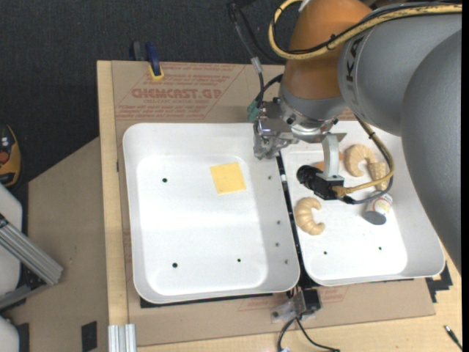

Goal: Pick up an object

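Camera view: the claw (267,144) hangs low; whether it is open or closed cannot be told. A yellow square (228,177) lies left of the claw, a croissant (309,215) right of it.

Both bins, the left bin (133,196) and the right bin (359,251), look like smooth white plastic with a soft sheen. The yellow square slice (228,177) is flat and matt. The toy croissant (310,216) seems moulded plastic, slightly glossy. Beneath lies a brown paper-faced board (190,86), matt, printed in red. The arm's grey casing (418,64) is smooth and satin; its orange band (322,20) is glossier. The dark floor (110,13) looks like rough cloth.
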`<state>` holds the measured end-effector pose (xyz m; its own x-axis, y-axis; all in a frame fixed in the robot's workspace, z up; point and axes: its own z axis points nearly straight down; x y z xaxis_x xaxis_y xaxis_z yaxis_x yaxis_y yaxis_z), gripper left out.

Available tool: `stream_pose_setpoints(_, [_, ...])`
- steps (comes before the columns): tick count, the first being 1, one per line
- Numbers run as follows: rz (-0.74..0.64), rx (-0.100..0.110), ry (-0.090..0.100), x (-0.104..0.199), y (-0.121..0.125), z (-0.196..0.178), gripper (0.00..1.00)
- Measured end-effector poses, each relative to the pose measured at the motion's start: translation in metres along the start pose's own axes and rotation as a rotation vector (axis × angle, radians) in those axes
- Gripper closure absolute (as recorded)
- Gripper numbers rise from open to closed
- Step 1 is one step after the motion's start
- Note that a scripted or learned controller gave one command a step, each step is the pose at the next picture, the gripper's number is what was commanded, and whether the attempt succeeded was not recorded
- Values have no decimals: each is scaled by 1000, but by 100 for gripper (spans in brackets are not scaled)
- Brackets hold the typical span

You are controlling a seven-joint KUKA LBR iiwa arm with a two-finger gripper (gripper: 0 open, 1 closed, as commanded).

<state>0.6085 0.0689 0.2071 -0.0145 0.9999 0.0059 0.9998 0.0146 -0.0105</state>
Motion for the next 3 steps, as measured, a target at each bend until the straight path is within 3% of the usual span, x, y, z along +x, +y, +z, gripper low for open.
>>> stream_pose_setpoints(1, [10,-16,-4,33,36,-23,100])
stream_pose_setpoints(2, [5,-1,-3,124,12,39,100])
stream_pose_setpoints(3, [20,-16,-7,59,9,-16,100])
